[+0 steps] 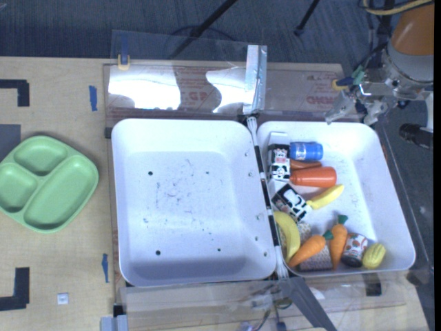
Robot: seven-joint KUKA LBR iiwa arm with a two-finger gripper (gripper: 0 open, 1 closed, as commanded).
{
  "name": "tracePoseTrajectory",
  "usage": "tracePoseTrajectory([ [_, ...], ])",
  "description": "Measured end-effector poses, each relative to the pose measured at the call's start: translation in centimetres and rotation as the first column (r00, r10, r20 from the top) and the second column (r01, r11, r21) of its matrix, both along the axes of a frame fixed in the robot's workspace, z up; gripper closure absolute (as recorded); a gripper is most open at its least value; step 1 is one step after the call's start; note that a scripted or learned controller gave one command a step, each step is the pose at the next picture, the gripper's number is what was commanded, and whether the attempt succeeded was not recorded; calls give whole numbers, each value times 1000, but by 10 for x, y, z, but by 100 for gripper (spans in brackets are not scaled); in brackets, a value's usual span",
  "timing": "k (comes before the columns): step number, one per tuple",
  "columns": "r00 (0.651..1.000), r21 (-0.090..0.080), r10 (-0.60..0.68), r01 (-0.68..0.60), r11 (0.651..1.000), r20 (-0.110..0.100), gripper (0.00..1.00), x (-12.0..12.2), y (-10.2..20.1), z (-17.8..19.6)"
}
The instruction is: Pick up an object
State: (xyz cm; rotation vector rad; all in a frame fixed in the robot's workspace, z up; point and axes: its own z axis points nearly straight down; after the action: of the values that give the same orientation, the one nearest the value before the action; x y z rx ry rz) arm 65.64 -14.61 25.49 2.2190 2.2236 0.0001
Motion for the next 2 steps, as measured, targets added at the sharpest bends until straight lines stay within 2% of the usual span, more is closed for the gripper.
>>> tracePoseTrajectory([
  [1,980,0,200,-200,980,2,0,-29,-19,-93],
  [2,943,-9,332,-332,943,24,0,-54,-19,-143],
])
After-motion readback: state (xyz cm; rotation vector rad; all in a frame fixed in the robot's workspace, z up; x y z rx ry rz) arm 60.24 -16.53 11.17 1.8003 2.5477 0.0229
